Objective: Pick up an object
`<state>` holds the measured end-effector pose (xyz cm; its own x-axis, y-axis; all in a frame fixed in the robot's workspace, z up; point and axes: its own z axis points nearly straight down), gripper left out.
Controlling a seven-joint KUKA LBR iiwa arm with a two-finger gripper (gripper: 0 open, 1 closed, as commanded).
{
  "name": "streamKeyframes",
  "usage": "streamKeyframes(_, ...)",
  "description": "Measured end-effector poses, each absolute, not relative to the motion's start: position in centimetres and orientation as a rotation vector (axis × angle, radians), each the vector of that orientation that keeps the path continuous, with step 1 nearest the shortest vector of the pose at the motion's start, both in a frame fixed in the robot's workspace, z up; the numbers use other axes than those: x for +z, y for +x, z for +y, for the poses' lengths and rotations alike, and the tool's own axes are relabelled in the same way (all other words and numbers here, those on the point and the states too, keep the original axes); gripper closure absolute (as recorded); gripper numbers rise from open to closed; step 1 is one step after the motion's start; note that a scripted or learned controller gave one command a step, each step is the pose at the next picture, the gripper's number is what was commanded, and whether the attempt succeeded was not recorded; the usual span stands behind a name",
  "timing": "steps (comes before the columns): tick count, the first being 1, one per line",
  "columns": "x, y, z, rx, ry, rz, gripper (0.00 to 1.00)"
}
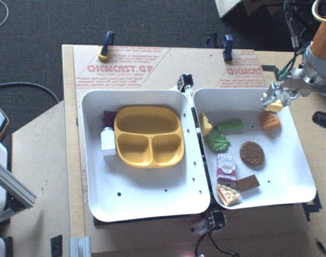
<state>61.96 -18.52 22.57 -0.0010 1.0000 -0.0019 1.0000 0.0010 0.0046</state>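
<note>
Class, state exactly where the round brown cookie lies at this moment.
The round brown cookie lies in the right bin, near its middle, just right of the green leaf and above the chocolate piece.

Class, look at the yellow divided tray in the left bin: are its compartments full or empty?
Empty. The yellow tray in the left bin shows bare yellow floor in all three compartments; the white bottle lies beside it, outside its rim.

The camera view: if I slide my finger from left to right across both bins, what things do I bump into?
White bottle → yellow divided plate → green leaf → round brown cookie → orange piece → gripper, which seems to have a small yellow piece at its tip.
</note>
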Motion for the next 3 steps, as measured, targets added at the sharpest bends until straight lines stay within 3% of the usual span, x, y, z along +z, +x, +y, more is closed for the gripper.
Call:
streamKeyframes(2,24.4,62.0,-8.1,0.001,2.217,2.229,1.00)
streamKeyframes(3,22.9,62.4,-2.1,-0.002,2.218,2.231,1.00)
